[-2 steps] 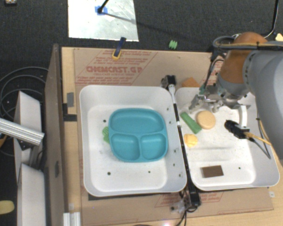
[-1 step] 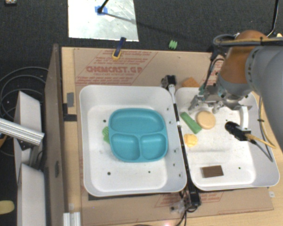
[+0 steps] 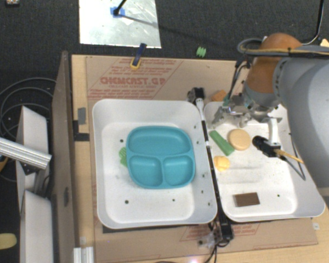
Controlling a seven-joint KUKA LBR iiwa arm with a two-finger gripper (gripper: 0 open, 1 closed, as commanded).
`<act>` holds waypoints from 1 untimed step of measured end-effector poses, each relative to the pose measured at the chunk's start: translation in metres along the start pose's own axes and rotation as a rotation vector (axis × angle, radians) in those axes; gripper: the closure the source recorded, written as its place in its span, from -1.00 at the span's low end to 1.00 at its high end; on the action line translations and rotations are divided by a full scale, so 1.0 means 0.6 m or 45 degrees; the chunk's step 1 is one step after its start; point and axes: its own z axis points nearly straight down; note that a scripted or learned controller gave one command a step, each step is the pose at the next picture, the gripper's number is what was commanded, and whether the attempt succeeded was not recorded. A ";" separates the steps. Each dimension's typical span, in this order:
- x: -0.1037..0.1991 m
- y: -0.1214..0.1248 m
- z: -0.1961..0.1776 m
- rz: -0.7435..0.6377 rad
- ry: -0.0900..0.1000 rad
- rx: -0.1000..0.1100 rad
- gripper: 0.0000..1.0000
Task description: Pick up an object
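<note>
Left bin (image 3: 107,163): blue divided tray (image 3: 160,156) at centre, green scrap (image 3: 122,156) peeking from under its left edge. Right bin (image 3: 268,174): green stick (image 3: 221,142) near left wall, yellow lump (image 3: 221,163) just below it, tan disc (image 3: 240,139) beside stick, brown block (image 3: 246,199) near front. End effector (image 3: 230,114) low over far left corner, just behind disc; how far open, or holding anything, cannot tell.

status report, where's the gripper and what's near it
Gripper over right bin, far left corner. Tan disc, green stick close by, lying free. Bin wall alongside.
</note>
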 end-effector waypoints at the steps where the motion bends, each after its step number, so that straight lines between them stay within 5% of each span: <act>1: -0.022 -0.168 -0.014 0.012 0.001 0.013 -1.00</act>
